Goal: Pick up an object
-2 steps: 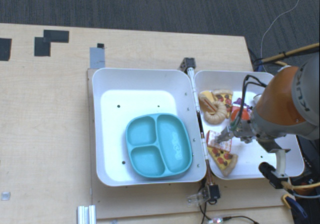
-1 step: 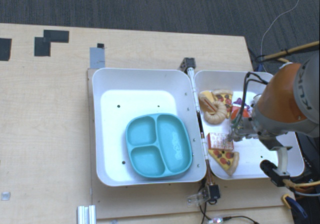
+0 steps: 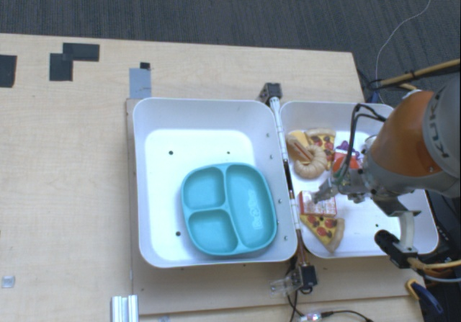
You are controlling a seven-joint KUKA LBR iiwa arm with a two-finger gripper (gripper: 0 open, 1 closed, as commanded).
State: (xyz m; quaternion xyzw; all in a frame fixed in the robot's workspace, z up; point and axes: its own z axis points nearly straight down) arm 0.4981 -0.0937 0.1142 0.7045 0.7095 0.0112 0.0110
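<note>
- Hovering over the right bin (image 3: 425, 230), the gripper (image 3: 325, 194) is hanging above a red-and-white packet (image 3: 318, 205); its finger state I cannot tell.
- Lying in the left bin (image 3: 198, 120) is a blue divided tray (image 3: 228, 208).

Bright, even overhead light, soft shadows, glare inside the left bin (image 3: 155, 169)

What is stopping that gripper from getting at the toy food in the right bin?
Nothing visible. The gripper is low in the right bin, right by the red-and-white packet, with the pizza slice just below and the donut just above.
</note>
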